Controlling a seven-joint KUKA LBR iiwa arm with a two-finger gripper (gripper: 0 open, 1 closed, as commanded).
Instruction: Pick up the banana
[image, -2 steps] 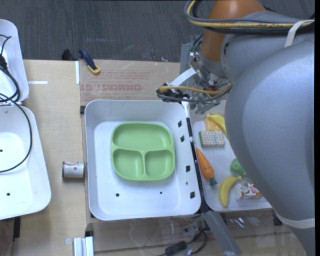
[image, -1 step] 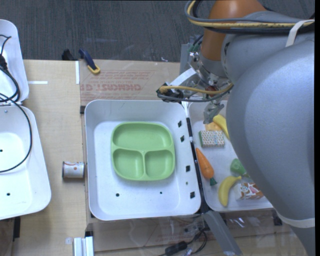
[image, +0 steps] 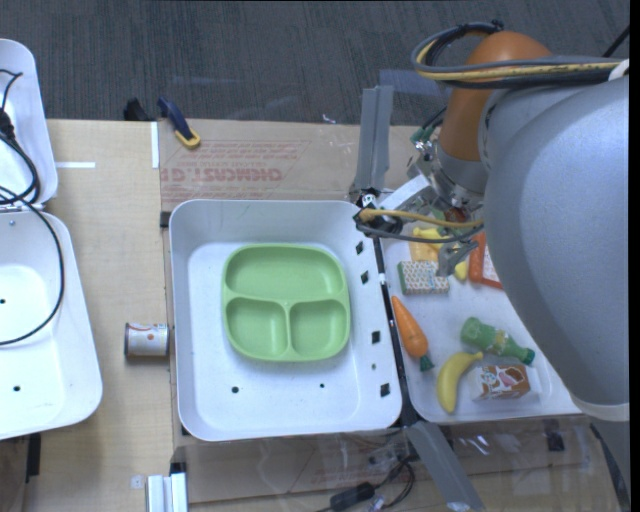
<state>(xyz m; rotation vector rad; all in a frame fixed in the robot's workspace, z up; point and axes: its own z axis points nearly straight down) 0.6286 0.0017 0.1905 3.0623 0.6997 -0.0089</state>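
The yellow banana (image: 452, 378) lies in the right bin (image: 425, 405), near its front edge, curved and pointing toward the front. My gripper (image: 452, 258) hangs over the back of that bin, well behind the banana and apart from it, among cables and small items. The bulky grey arm (image: 560, 220) covers the bin's right side.
An orange carrot (image: 410, 328) lies left of the banana, with a green bottle (image: 497, 340) and a printed packet (image: 505, 380) to the banana's right. A white-green box (image: 424, 277) sits under the gripper. The left bin (image: 180, 300) holds a green divided plate (image: 286, 302). A small can (image: 147, 340) lies on the bench.
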